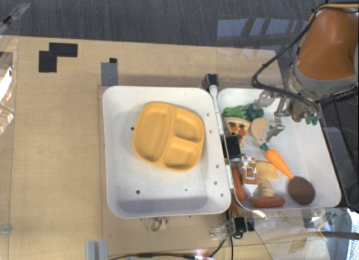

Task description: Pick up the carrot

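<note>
A: Where is there room in the right bin (pixel 331 188)?

B: Along its right side, bare floor. The carrot (pixel 279 162) lies open from above and right.

A: Obstacles?

B: Bread (pixel 265 170) touching its left, the brown ball (pixel 301 190) near its tip.

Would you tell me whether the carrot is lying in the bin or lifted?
Lying in the bin: the carrot rests flat on the right bin's floor.

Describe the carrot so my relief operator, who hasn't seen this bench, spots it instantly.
Look in the right-hand white bin, the one crowded with toy food. Near its middle lies the carrot, slanted, just above a brown oval piece. It is the only bright orange tapered piece, with a green tuft.
</note>
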Available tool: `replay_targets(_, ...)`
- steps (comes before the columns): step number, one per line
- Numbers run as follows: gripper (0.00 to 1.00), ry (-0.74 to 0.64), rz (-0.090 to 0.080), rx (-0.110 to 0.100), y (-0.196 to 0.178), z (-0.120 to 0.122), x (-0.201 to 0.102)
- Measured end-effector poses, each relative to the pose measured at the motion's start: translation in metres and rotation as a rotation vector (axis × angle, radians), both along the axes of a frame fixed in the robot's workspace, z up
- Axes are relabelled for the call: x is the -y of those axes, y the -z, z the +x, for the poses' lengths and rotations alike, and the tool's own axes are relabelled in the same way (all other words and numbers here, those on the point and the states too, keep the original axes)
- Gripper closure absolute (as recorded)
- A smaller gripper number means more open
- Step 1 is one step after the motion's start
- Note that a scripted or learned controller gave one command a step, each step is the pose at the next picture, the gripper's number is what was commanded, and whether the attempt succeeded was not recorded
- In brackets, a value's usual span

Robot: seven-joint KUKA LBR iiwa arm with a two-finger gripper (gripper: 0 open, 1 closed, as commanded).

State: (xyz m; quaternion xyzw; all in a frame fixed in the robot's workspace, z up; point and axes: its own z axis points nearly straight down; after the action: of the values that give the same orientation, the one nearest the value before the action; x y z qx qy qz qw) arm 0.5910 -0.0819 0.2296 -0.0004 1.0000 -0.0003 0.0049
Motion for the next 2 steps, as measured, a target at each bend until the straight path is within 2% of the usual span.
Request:
replay_targets(1, 0.00, -0.303, -0.008, 0.019, 0.106, -0.041, 0.002)
replay_targets(2, 0.00, -0.524, -0.011, 0.015, 0.125, -0.069, 0.054)
